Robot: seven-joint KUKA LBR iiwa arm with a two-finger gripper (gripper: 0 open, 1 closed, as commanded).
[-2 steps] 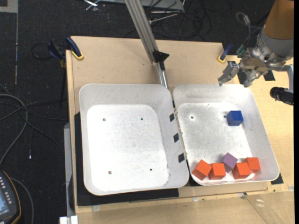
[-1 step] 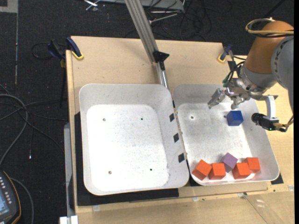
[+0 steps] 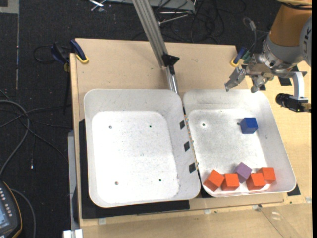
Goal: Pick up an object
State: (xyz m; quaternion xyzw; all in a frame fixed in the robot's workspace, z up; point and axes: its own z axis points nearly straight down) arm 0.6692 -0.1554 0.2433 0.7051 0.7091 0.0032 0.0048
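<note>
My gripper (image 3: 243, 84) hangs above the far edge of the right bin (image 3: 218, 148), its two fingers spread open with nothing between them. A blue cube (image 3: 248, 125) lies in the right bin's far right part, below and slightly right of the gripper. Along the bin's near wall sit several orange cubes (image 3: 214, 179) and one purple cube (image 3: 243, 170) in a row.
The left bin (image 3: 99, 148) lies beside the right one. A slanted metal pole (image 3: 153, 29) runs from the top of the view down to the gap between the bins. Clamps sit at the bench's far corners.
</note>
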